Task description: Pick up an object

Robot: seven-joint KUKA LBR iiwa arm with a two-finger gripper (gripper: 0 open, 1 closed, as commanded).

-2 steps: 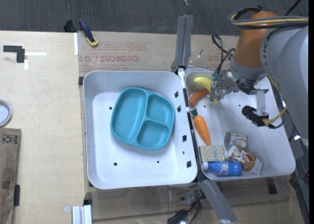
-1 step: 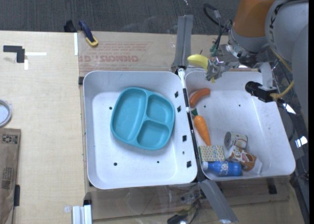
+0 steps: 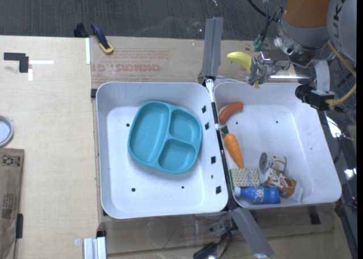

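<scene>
Up at the far rim of the right bin [image 3: 320,144], hanging from the grey wrist with its orange band: pincer [image 3: 256,77], small and dark at this slant; cannot tell whether released or clenched, and cannot tell whether anything is gripped.

Just beside it, to its upper left: yellow banana [image 3: 239,58], curved, smooth-skinned, over the brown board beyond the bin's far wall; touching the pincer or merely near it, not clear. Probably a light toy, stiff and a little slippery; best taken across the thick middle of the curve, not at the tapering tip.

Further out, inside the right bin near the divider: orange-red sausage [image 3: 231,110], rounded and glossy, likely to roll; below it an orange carrot [image 3: 233,149] with a green stub, tapered, best held at the wide end.

Crowded at the near wall: small printed box [image 3: 245,177], flat-faced and easy to pinch; blue bottle [image 3: 258,195] lying on its side, round and slick; crumpled packets [image 3: 278,175], soft and likely to give.

Beyond the divider, in the left bin [image 3: 102,139]: teal plate [image 3: 164,136], three-sectioned, hard plastic, broad and shallow, awkward except at its rim.

Around both bins: pale wooden table [image 3: 45,93].
</scene>
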